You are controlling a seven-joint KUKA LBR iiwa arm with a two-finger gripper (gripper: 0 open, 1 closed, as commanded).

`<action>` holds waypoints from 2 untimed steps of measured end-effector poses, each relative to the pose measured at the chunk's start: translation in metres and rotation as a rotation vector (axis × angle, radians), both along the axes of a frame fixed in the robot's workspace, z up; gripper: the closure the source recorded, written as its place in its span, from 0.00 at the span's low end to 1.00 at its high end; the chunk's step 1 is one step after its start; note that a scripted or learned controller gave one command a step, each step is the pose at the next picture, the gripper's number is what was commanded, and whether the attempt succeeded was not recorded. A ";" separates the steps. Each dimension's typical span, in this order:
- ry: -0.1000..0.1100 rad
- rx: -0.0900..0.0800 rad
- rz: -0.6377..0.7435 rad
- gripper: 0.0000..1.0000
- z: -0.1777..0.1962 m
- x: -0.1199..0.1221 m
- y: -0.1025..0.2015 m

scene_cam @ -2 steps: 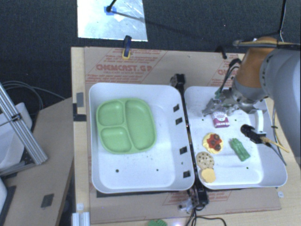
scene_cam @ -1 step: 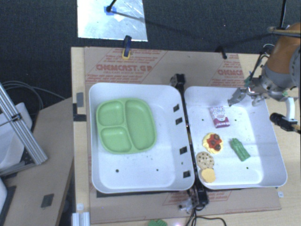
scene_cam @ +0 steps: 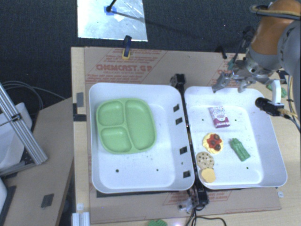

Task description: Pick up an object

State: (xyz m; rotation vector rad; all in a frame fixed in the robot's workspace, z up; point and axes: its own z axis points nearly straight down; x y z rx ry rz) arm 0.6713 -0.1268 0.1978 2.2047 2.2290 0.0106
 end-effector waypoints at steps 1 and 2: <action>0.009 -0.001 -0.010 0.00 -0.117 -0.003 -0.030; 0.011 0.000 -0.011 0.00 -0.113 -0.052 -0.033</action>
